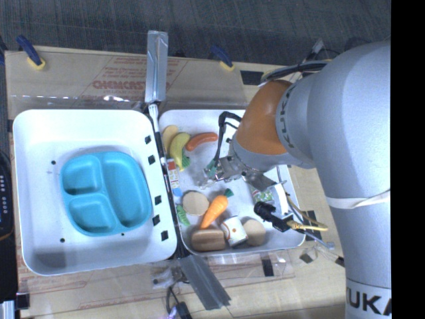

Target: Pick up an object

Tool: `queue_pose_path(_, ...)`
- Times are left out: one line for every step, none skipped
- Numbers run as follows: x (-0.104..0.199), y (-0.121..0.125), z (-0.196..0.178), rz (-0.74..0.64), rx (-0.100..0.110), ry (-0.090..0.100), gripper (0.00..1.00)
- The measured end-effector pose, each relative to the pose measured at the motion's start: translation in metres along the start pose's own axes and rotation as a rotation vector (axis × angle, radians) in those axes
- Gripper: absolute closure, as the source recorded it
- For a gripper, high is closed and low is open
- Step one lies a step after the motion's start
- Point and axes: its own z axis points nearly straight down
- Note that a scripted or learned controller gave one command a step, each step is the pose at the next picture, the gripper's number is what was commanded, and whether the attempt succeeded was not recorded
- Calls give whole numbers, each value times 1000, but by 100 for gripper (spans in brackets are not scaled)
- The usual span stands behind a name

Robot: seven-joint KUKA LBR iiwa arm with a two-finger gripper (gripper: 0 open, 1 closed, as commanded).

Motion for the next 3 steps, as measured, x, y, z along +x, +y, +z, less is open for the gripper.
queue_pose_path(-73,-41,-1,-76,1,0,100)
queue_pose_path(-66,-38,-1,-85,1,10,0)
queue_pose_path(-29,-28,0,-307,1,3,0)
